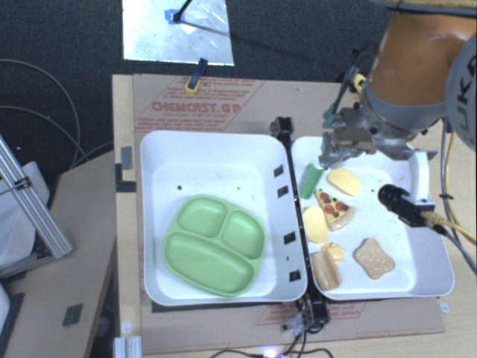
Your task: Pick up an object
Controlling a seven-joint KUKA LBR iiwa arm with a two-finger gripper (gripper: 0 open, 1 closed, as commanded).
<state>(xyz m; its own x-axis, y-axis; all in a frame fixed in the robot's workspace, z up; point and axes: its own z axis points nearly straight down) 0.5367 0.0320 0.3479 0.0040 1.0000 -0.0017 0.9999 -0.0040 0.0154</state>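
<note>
The right bin (428, 278) holds toy food: a green pod (309, 180) at its left wall, a pale yellow piece (344, 182), a pizza slice (334, 208), a yellow wedge (315, 224), a hot dog (326, 268) and a slice of toast (373, 259). My gripper (337, 154) hangs over the bin's far left part, just above the green pod and the pale yellow piece. Nothing shows between its fingers.
The left bin (160, 155) holds a green divided plate (215, 245). A black cylinder (399, 201) on a white bracket sticks out from the arm over the right bin. Clips line the wall between the bins. A metal sheet (177, 21) lies behind the bench.
</note>
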